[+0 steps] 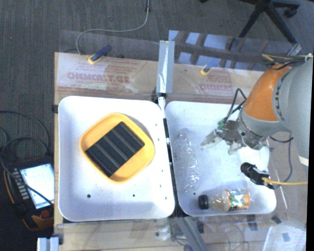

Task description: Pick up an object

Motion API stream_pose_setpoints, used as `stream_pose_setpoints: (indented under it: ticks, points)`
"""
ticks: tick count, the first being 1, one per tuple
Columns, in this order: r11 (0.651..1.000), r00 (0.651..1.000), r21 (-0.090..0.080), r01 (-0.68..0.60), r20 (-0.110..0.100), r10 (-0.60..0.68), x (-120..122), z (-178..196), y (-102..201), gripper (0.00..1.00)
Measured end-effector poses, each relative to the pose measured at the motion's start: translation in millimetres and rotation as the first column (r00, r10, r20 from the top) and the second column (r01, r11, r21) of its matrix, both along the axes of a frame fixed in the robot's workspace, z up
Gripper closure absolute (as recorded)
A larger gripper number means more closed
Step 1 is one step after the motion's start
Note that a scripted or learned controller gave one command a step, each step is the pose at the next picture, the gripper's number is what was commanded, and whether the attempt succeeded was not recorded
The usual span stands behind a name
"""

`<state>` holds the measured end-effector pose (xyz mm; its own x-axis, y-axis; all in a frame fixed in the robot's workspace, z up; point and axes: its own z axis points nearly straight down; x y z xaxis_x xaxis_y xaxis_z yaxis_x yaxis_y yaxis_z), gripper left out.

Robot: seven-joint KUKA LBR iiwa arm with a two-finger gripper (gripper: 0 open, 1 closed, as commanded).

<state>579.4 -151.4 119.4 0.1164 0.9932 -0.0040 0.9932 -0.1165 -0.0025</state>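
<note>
The grey arm (pixel 295 110) with its orange band comes in from the right and hangs over the right bin (pixel 220 112). Its gripper (pixel 220 144) sits above the middle of that bin, a little toward the right edge. The fingers (pixel 208 142) are spread wide and there is nothing between them. They point toward the edge the two bins share, with bare white floor below.

Two bottles lie in the right bin, both clear of the gripper. A clear bottle (pixel 186 160), crumpled and see-through, lies lengthwise along the bin's left edge, just beside the wall it shares with the left bin (pixel 76 197). A drink bottle (pixel 229 200) with a black cap and an orange and green label lies on its side along the front edge, the one lowest in the camera view. Its cap points toward the front left corner, and its other end reaches toward the front right corner. The two bottles are near each other at that left corner, but I cannot tell whether they touch.

In the left bin a yellow tray (pixel 94 135) sits in the middle, turned at a slant to the bin's edges. A black ribbed panel (pixel 116 148) lies inside the tray.
</note>
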Motion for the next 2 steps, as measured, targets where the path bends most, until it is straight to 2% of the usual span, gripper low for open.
stream_pose_setpoints:
  ticks: [1, 2]
  points:
    - [1.0, 1.0, 0.004, 0.001, 0.0, -0.001, -48.4, 66.0, 98.2, 0.0]
    - [0.994, 0.994, 0.002, -0.11, -0.001, 0.11, -67.1, 47.7, 4.6, 0.0]
